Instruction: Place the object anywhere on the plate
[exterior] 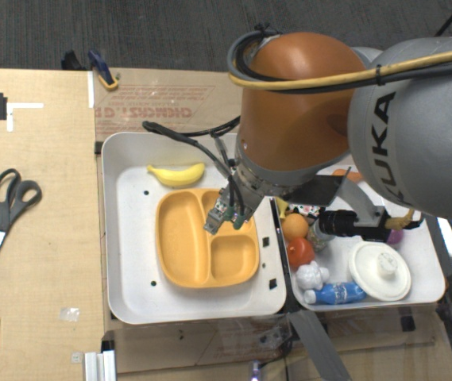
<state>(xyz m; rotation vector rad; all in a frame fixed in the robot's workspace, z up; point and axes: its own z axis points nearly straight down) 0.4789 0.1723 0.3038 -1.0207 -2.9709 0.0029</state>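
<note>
Scissors (7, 205) on desk (43, 292) at 9 o'clock, idle. Left bin (122, 292): banana (176, 173) lies at plate's 12 o'clock, just beside rim, not on it. Yellow divided plate (186, 244) bare. Gripper (226, 215) hovers over plate's 2 o'clock edge; whether fingers spread or pinched, cannot tell; nothing visibly held. Step judged: pre-grasp. Next: shift toward 11 o'clock, descend on banana. Right bin (428, 288): assorted toys.

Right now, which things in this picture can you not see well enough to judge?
- Hand, camera view: small and dark over the yellow plate; whether it holds anything is unclear.
- Right bin: its rear part is hidden by the arm.
- Orange ball and red ball: too small to identify.
- Scissors: the blade tips blur into the bench.
</note>
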